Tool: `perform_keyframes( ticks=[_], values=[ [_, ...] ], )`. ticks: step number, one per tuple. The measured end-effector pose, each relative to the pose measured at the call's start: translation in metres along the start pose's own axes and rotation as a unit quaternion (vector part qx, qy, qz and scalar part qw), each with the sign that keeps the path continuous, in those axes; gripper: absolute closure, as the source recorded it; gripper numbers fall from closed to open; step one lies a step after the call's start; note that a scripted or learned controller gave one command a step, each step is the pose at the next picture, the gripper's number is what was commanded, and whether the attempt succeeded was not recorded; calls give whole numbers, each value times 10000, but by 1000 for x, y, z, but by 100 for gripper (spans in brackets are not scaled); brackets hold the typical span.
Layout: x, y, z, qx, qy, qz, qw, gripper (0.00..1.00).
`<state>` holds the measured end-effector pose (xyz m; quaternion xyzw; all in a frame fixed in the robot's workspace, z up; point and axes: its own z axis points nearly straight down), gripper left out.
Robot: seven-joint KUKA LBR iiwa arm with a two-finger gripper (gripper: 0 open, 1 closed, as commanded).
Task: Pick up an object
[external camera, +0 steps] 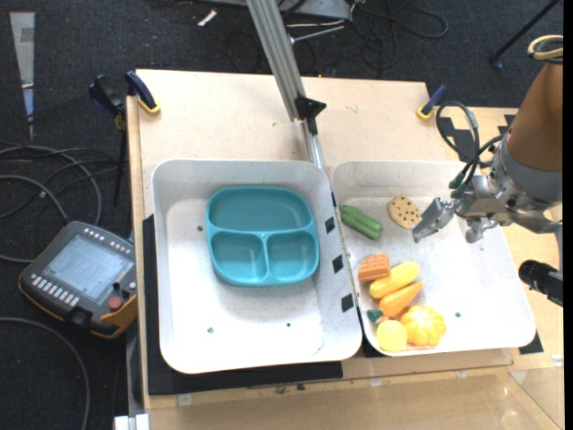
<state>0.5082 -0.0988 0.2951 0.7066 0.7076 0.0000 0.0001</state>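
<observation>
Cookie (405,210) with dark chips is the closest thing to the gripper (452,222), lying flat on the floor of the right bin (501,330) near its back left corner. The gripper hangs just to the right of it, fingers spread apart with nothing between them; one fingertip (426,225) pokes down and left toward the cookie's lower edge, though from this angle I honestly can't say whether it's touching or hovering a bit above.

Left of the cookie is a green cucumber (361,221), lying at a slant close to the wall between the bins. Further toward the front there's a little pile: an orange waffle piece (374,266), a yellow banana (395,279) and an orange carrot (400,297) side by side, then a lemon (391,335) and a lumpy yellow-orange fruit (424,324) touching each other at the front edge. All of those sit well apart from the gripper.

Left bin (179,330) has a teal divided plate (263,235) sitting in the middle, three compartments facing up.
</observation>
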Motion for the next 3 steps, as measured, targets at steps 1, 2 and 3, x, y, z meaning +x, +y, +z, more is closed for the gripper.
perform_keyframes(
  ticks=[1,2,3],
  values=[
    [0,0,0,-1,0,5,10000,0],
    [3,4,44,25,2,7,10000,0],
    [1,-6,103,35,5,14,10000,0]
  ],
)
